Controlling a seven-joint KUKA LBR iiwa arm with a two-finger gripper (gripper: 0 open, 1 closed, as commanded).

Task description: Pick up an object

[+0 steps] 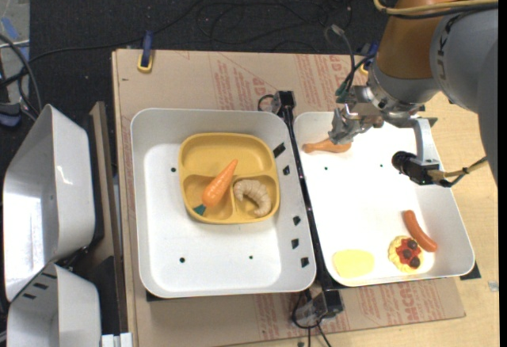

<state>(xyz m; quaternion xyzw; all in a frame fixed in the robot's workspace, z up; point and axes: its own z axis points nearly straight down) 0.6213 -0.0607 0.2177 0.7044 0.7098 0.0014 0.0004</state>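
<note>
Two bins (158, 258): six food items, one plate (198, 149).

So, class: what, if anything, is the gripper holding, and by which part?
It cannot be told. The gripper sits right over the orange croissant-like piece in the right bin, but no hold shows.

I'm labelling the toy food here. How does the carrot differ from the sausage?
The carrot lies in the yellow plate in the left bin; the sausage lies on the right bin floor. The carrot is orange and tapers to a point; the sausage is redder, with rounded ends. The carrot looks longer. Both lie flat, slanted, untouched.
</note>
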